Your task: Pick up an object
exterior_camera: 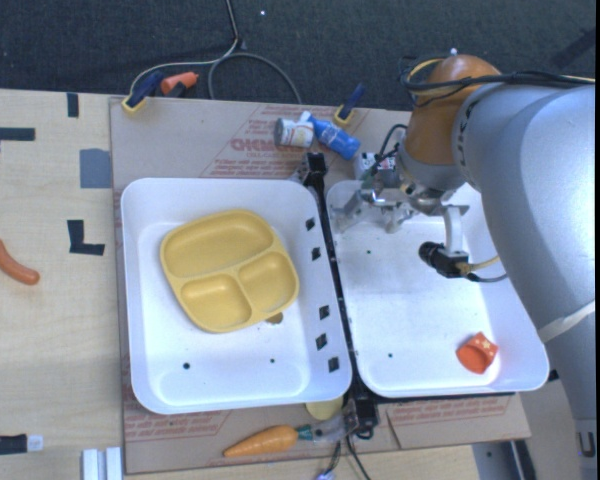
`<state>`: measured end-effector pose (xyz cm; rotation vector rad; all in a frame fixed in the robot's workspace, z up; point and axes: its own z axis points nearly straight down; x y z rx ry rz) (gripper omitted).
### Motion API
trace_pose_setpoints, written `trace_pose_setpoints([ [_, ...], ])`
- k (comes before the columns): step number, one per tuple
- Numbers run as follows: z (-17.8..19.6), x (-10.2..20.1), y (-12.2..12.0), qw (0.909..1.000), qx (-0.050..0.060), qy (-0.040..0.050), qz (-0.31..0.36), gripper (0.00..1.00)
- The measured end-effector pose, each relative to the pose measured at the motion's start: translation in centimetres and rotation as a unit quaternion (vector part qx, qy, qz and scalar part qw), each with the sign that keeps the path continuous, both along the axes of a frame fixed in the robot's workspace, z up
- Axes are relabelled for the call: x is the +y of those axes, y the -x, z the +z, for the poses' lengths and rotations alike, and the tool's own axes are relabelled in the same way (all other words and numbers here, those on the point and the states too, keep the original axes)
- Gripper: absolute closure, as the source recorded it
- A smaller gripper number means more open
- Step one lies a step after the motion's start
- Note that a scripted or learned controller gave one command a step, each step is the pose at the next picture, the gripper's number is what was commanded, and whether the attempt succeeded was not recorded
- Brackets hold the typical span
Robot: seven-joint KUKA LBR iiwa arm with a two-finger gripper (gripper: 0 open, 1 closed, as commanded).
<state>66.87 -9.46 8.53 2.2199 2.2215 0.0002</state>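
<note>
Gripper (372, 206) sits low over the far left corner of the right bin (420, 373), just beside the divider where the two bins meet. From this angle its metal parts blur together under the grey wrist, so I cannot tell whether it is released or clenched, and nothing shows clearly as held in it.

Starting at the far left, a small orange sausage-shaped toy (13, 261) lies alone on the pale wooden table, well apart from the bins. Farther in, a yellow clamp with an orange handle (160, 85) grips the back edge of the cardboard sheet (220, 148) under the bins. The left bin (145, 368) holds a yellow divided plate (230, 268), lying flat and turned at a slant, filling much of the bin's middle. In front of that bin, on the cardboard's near edge, rests a toy carrot (262, 441), its green end pointing right.

Behind the bins, near the divider, a white and blue bottle (315, 133) lies on its side, with a blue clamp (350, 101) just beyond it.

In the right bin, a small orange object (477, 352) sits near the front right corner, well apart from the gripper. The grey arm (540, 178) with its orange band (450, 83) looms over the bin's right side.
</note>
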Motion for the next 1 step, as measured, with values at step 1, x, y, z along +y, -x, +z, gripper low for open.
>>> trace_pose_setpoints([
  [1,1.04,-0.02,-0.01,1.0,-0.001,0.0004,0.0,1.0],
])
